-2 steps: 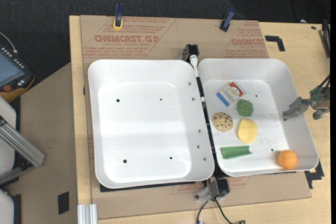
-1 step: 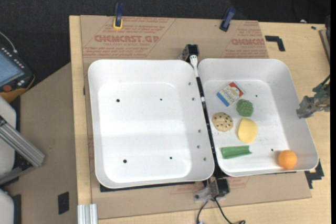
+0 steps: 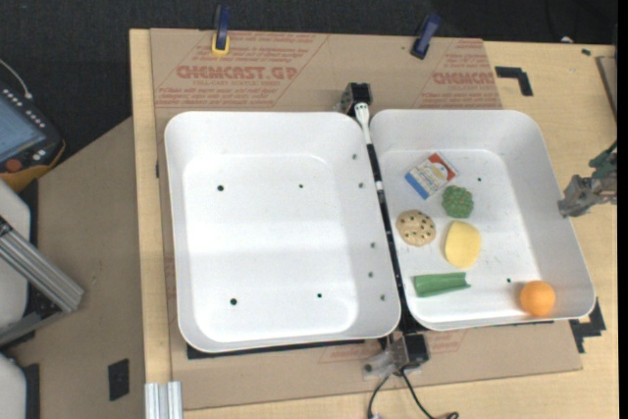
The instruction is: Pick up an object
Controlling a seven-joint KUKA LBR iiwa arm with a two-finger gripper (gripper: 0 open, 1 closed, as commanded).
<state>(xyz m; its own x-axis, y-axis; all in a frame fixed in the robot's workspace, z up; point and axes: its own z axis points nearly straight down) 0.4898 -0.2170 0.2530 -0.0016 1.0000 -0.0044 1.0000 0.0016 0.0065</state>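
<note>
- White right bin (image 3: pixel 549 211): we see a cookie (image 3: pixel 416 229), lemon (image 3: pixel 463 244) and orange (image 3: pixel 537 298).
- Tool (image 3: pixel 587 193) at right edge; we cannot tell its state.

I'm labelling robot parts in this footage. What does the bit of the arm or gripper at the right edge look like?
A small piece of the gripper pokes in at the right edge, beside the right bin. It looks like dull grey metal with a greenish tinge, angular and blocky. It is too small and blurred to make out cables, markings or the orange band.
</note>
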